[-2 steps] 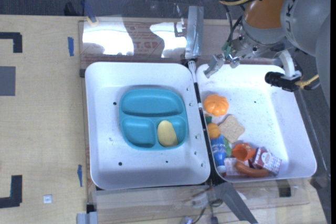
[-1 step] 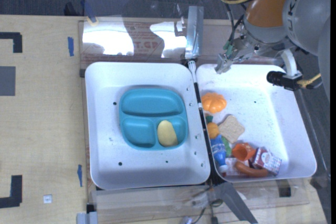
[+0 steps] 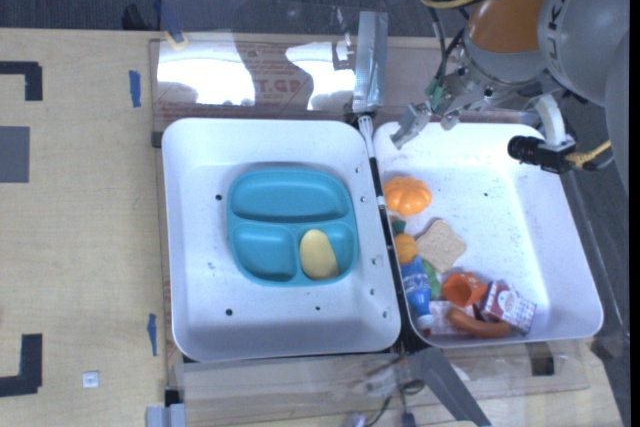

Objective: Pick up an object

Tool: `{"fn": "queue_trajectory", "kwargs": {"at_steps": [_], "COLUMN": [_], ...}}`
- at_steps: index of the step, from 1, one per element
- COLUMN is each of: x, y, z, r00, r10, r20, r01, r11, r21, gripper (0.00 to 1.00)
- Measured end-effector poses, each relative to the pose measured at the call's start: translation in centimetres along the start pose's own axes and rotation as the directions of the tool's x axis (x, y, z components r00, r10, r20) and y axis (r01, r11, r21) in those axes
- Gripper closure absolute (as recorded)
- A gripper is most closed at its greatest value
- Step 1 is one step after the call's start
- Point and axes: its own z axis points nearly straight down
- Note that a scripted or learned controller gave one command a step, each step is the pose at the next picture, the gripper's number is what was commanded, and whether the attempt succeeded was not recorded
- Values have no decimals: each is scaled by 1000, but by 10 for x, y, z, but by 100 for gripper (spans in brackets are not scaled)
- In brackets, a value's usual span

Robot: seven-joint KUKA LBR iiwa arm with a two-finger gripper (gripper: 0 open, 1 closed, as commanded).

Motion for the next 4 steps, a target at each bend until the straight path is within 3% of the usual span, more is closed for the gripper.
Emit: {"fn": "queue_trajectory", "kwargs": {"at_steps": [1,2,3,4], "x": [-2,-19,-47,-48], "y": [-33,-18,-24,-20], "z": [12,12,93,77], "r00": [990,981,958,958], "r10": [-139,-195,-286,-286], "r20": [-5,-2,-11,-2], "r01": [139,195,286,286], "r11": [990,981,958,958], "r21": [7,4,13,2], "gripper": [0,0,0,100]}}
